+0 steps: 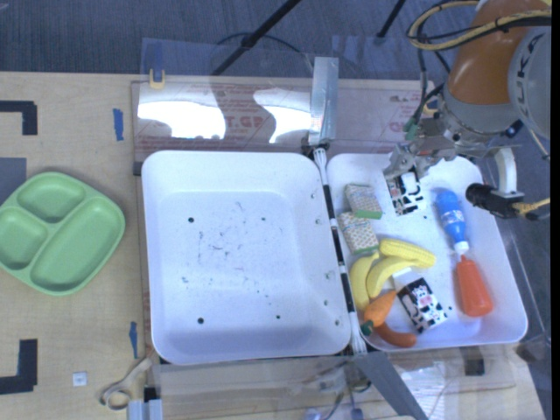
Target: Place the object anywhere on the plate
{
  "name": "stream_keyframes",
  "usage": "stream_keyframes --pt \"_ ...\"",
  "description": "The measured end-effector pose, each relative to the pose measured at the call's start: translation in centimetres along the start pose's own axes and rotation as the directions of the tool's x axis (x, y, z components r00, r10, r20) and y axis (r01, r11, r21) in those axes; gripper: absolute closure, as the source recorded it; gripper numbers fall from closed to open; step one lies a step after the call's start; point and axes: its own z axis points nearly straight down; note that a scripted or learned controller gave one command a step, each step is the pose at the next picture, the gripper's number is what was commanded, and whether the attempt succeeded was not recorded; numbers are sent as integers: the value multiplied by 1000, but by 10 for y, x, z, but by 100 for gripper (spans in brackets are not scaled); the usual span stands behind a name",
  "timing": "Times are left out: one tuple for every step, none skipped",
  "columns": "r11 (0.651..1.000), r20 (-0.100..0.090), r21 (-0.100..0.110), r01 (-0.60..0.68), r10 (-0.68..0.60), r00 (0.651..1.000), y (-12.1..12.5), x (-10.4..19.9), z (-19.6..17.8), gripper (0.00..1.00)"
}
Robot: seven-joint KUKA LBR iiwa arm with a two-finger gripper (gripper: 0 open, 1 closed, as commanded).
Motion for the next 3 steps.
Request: stream_keyframes --pt "980 0 0 197 -197 980 3 -65 47 100" --pt "911 -1 -1 412 -412 911 -2 -15 24 100" --pt "857 2 -3 515 -515 857 29 37 -19 100"
